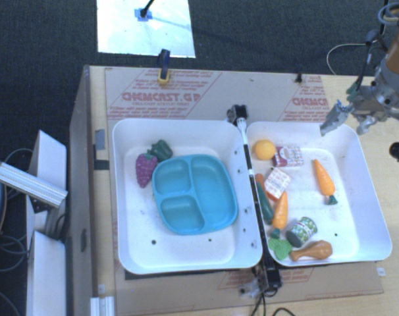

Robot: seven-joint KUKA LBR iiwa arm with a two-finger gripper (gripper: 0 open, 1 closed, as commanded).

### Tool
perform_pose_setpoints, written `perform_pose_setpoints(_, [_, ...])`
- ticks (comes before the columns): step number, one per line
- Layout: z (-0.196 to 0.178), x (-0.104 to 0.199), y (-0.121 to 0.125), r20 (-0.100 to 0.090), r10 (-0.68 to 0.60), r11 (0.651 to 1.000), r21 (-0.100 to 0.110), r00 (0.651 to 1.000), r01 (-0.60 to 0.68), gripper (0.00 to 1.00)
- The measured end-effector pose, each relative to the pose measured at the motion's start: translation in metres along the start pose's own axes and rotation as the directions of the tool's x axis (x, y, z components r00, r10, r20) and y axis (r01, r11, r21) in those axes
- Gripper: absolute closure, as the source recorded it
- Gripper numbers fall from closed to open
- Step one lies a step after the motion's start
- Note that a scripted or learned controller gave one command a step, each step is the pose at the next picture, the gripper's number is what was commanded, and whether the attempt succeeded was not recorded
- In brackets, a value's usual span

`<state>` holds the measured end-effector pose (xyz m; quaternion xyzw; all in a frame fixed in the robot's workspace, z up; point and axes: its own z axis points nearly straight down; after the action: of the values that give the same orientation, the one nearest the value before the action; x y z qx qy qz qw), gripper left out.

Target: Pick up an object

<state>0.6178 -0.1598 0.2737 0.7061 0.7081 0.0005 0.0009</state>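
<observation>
My gripper [349,119] hangs open above the far right corner of the right bin [374,189], with nothing between its fingers. In that bin lie an orange ball [265,150], a small red-and-white packet [290,156], another red-and-white packet [276,182], a carrot [324,179], a second carrot [280,210], a green-labelled can [301,230], a tan drumstick [311,250] and a green leafy piece [279,247]. All of them sit below and left of the gripper.
The left bin [130,242] holds a blue divided plate [193,193], a purple grape bunch [145,168] and a dark green piece [162,149]. A black clamp [238,114] sits on the divider between the bins. Cables loop at the far right.
</observation>
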Motion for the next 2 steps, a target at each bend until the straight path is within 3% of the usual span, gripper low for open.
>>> perform_pose_setpoints(1, [0.154, -0.043, 0.0, -0.001, 0.002, 1.0, 0.004, 1.0, -0.002, 0.0])
perform_pose_setpoints(2, [0.19, -0.03, -0.025, 0.0, 0.002, 1.0, 0.002, 1.0, -0.002, 0.0])
